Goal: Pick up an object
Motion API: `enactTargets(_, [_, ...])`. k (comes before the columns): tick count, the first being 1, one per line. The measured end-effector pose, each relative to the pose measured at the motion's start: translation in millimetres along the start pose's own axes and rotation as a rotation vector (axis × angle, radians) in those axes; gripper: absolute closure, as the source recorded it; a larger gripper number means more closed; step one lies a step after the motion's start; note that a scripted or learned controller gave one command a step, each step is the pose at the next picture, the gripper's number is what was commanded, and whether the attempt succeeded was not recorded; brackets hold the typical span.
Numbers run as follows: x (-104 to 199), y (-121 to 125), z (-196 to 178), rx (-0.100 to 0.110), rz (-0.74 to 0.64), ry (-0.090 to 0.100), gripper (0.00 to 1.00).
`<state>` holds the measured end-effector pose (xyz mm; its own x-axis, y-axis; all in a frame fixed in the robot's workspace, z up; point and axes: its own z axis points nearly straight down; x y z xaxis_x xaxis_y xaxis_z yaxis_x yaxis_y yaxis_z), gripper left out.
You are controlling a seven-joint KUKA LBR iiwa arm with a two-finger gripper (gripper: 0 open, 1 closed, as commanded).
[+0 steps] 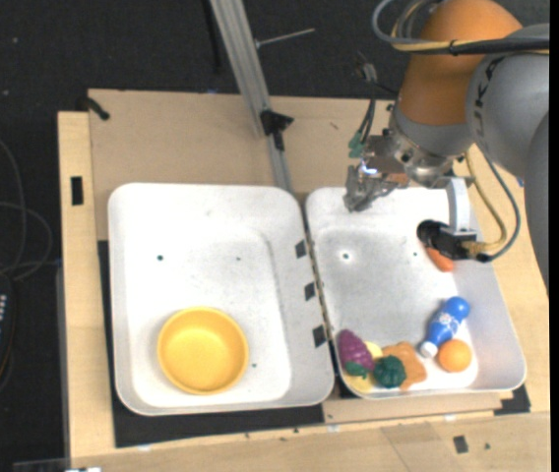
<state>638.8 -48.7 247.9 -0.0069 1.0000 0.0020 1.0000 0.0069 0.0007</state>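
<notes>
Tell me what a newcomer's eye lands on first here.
Probably the round yellow plastic bowl, alone at the near end of the left white bin. Next, the orange-banded grey arm coming in from the right, its gripper over the right white bin's far edge. Then the small colourful toys clustered along that bin's near end.

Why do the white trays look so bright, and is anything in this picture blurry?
In the camera view, the light falls evenly from above: the white bins look washed out, with soft shadows only along their rims. The yellow bowl is fairly crisp. The small toys are soft-edged, and the gripper is too blurred to make out detail. The surroundings of the bench fall off to near black.
</notes>
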Motion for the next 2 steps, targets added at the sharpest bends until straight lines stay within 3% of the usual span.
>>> enactTargets(2, [88, -36, 2, 0.001, -0.001, 0.000, 1.00])
